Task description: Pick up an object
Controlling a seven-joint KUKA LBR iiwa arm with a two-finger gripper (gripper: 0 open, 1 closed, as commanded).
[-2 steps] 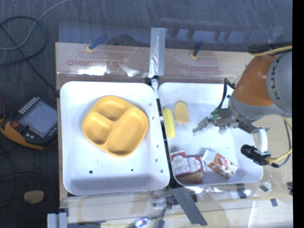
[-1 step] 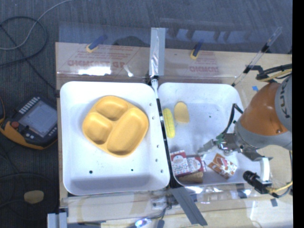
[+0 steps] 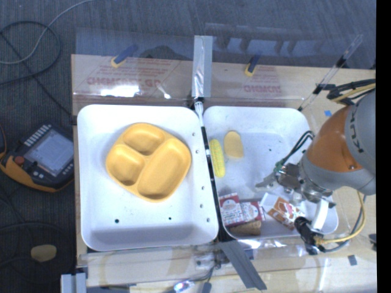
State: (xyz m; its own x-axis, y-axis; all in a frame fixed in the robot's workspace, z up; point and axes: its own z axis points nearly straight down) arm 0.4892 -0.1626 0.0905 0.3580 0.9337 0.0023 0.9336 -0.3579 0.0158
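Grey carpet surrounds the bench. Left bin holds a yellow tray. Arm hangs over the right bin, gripper above a red packet; grip state unclear. Nearby: carton, corn, pale piece.

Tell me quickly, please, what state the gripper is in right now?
Gripper: cannot be told; it sits low over the right bin, beside the red packet, and the wrist covers it.

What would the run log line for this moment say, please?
arm over right white bin | red snack packet untouched | yellow corn cob by divider | yellow sectioned plate in left bin
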